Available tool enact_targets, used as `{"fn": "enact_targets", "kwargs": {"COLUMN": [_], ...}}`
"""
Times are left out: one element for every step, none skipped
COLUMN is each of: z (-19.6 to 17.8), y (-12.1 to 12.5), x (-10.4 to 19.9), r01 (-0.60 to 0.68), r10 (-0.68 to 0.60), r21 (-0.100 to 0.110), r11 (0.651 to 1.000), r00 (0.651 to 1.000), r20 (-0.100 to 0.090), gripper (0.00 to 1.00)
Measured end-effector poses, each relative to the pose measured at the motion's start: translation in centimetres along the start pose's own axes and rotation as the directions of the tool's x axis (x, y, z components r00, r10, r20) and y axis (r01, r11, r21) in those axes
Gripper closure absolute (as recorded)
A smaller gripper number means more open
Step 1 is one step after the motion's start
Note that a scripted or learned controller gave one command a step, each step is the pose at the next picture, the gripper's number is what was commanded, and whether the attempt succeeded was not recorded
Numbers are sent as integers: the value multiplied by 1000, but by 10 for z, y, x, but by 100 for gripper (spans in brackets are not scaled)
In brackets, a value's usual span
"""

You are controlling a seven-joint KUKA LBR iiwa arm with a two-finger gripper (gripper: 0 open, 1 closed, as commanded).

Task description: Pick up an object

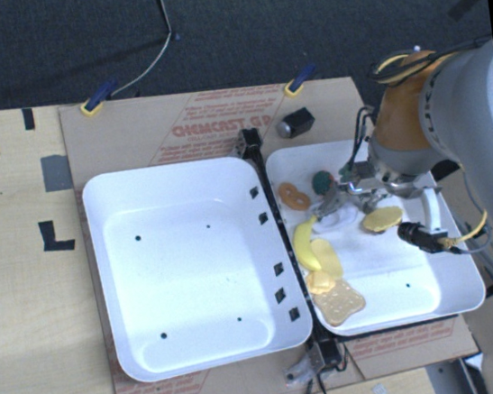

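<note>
Yellow banana (313, 252) lies lengthwise (near-to-far) by toast (339, 302).

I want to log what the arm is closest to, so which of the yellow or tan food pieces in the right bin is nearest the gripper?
The small pale yellow oval piece, lying just under the gripper. The banana and the tan cracker lie farther off, against the divider side of the right bin.

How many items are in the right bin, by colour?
Yellow: 2, the banana and a pale oval piece
Orange-brown: 1, a small round piece
Tan: 1, the cracker-like slab
Dark green: 1, a small piece
Total: 5
</note>
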State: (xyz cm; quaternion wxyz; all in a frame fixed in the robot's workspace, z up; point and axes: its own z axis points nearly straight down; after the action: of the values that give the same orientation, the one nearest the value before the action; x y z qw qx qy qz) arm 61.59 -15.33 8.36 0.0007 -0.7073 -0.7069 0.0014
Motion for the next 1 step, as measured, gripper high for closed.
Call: {"fn": "enact_targets", "kwargs": {"z": [-1], "y": [51], "x": [44], "r01": [8], "r10": [-8], "r21": [-2], "r11": [1000], "r00": [1000], "r20": [1], "gripper": [0]}}
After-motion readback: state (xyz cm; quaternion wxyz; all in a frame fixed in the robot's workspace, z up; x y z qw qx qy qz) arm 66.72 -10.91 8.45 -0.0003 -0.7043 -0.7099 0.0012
